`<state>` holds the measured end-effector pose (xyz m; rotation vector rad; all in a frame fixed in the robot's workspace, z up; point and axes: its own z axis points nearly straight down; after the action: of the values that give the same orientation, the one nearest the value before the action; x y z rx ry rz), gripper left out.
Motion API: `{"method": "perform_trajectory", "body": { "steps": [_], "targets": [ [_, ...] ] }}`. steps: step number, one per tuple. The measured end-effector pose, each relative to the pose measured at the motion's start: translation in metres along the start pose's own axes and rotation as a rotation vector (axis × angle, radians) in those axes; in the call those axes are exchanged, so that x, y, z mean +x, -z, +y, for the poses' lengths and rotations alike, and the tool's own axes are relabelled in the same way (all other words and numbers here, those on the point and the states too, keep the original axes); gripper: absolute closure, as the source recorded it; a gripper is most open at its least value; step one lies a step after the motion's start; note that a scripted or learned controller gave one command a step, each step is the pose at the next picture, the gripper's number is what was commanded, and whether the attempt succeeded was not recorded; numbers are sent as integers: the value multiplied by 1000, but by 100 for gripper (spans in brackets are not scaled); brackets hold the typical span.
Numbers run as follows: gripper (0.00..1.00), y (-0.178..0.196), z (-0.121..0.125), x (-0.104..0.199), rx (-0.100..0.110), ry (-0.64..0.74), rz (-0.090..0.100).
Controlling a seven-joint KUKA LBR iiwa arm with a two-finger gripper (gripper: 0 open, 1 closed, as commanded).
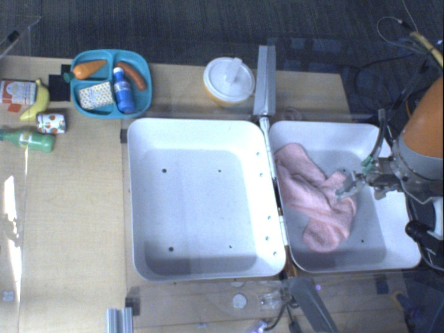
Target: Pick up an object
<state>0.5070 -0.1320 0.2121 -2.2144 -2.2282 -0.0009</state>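
Tool (pixel 349 184) touching pink cloth (pixel 312 203) in right bin (pixel 395 252).

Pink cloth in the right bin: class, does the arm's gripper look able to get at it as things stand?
Probably yes: the gripper is already at the pink cloth's right edge in the right bin, with nothing lying over it.

Labels on the small can (pixel 50 123) and carton (pixel 17 92) — too small, no legible text
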Motion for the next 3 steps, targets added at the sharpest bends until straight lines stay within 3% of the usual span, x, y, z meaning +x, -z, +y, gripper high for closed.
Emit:
{"method": "perform_trajectory", "body": {
  "steps": [1, 3],
  "targets": [
    [0, -114, 25, -26, -11, 100, -3],
    [0, -120, 107, -12, -17, 256, -6]
  ]
}}
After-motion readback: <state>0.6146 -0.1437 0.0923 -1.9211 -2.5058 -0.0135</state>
